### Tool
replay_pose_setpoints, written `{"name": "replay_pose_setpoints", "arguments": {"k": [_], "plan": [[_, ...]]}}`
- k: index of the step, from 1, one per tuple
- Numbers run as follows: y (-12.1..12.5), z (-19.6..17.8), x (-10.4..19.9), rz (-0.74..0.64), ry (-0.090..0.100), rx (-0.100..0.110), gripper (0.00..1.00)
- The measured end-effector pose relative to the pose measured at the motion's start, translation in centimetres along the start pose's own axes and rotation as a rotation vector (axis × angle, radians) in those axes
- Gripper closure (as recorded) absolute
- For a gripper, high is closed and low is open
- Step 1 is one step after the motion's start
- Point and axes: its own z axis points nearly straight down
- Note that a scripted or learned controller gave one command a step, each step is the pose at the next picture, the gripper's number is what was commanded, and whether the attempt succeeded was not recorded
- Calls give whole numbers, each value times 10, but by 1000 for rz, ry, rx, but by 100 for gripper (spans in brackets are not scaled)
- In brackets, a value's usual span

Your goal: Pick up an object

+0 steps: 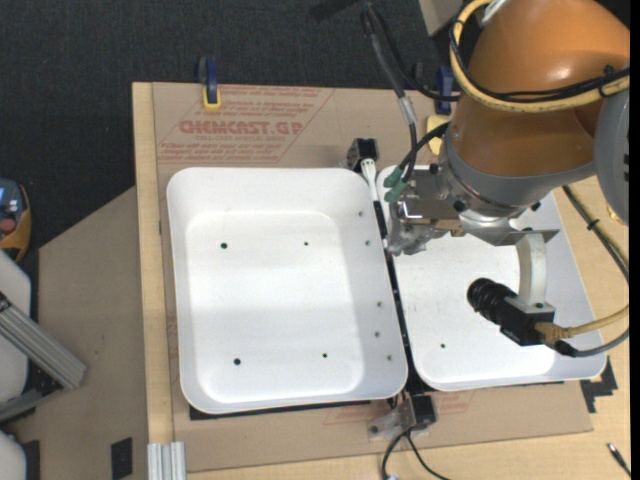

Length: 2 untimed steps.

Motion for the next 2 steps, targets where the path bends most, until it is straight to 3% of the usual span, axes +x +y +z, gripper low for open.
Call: {"name": "replay_pose_setpoints", "arguments": {"k": [1, 2], "plan": [[1, -60, 97, -7, 3, -6, 100], [49, 34, 121, 2, -3, 8, 100]]}}
